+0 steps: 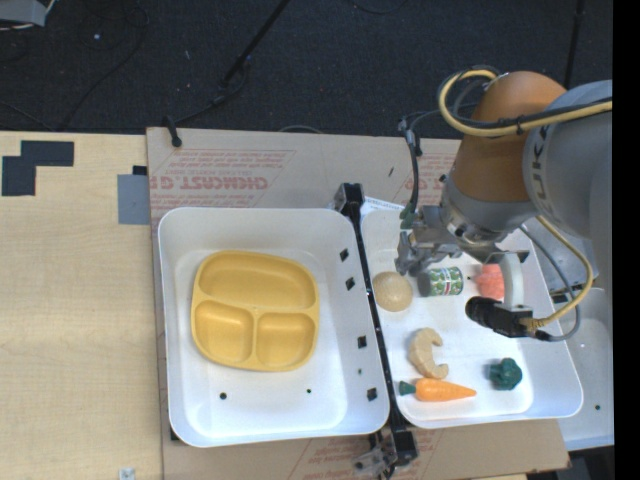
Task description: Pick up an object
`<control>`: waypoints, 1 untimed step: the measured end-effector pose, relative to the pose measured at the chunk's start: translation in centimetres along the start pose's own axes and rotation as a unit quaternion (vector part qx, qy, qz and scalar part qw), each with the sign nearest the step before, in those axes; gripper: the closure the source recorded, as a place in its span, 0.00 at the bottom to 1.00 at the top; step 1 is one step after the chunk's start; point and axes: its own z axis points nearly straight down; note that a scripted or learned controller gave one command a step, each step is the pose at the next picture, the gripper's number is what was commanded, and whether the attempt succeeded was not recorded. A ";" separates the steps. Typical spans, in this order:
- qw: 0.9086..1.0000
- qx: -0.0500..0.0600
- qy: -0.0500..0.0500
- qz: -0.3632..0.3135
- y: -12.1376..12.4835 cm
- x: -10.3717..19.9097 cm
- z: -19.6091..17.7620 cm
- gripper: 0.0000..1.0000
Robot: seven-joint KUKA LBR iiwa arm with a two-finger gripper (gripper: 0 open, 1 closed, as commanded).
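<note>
- Currently, two white bins sit side by side on the desk point(80, 298): the left bin point(180, 368) and the right bin point(555, 388).
- Left bin holds a yellow tray point(255, 308) with three compartments, lying flat near the bin's centre.
- Right bin holds a tan ball point(392, 291), a small can point(441, 281) lying on its side, a pink item point(489, 281), a beige curved piece point(428, 352), a carrot point(444, 391) and a green lump point(505, 373).
- Arm point(510, 148) reaches in from the right over the right bin's upper part.
- Tool point(418, 258) sits low at the can's left end, just beside the ball.
- Tool state: cannot tell whether it is wide or narrow; contact with the can is unclear.
- Carrot lies near the front wall, just below the curved piece; the green lump is to its right, apart from it.
- Cardboard point(250, 173) lies under both bins.
</note>
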 end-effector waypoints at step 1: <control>1.000 0.000 0.000 0.000 0.9 5.1 -0.2 1.00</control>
